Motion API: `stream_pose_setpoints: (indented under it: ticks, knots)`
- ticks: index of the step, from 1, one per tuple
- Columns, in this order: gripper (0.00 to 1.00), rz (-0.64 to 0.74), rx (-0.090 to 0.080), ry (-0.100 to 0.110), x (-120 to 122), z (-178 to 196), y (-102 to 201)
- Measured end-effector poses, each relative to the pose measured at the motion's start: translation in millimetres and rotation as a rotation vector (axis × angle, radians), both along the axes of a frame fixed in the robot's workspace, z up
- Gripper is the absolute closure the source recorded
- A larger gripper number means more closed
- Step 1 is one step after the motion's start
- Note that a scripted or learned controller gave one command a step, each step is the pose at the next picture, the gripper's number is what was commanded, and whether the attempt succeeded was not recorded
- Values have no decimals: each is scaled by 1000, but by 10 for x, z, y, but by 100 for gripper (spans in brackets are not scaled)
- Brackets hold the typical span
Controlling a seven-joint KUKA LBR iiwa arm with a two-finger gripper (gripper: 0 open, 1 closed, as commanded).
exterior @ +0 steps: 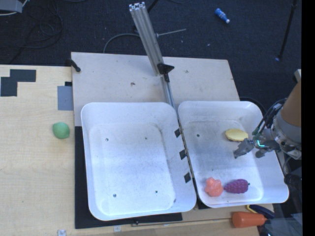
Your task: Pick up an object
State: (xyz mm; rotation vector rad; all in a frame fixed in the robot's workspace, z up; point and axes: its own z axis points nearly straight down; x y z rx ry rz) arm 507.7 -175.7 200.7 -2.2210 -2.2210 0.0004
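Arm low from right, tool (249,148) beside yellow object (236,134)

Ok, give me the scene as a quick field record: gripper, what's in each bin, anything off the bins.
gripper: gripper low over the right white bin, fingers apart, nothing between them
nearest item: flat yellow oval object, just beside the gripper
right bin, near edge: orange-pink lumpy object and purple bumpy grape-like object, side by side
left white bin: no objects seen
off the bins: green ball on the wooden bench
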Motion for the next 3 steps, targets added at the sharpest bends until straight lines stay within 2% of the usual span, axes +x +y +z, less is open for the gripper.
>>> stream_pose_setpoints:
  ticks: [1,3]
  knots:
    - [0,0,0,0,0,0,0]
    - [0,0,0,0,80,-1085,-2]
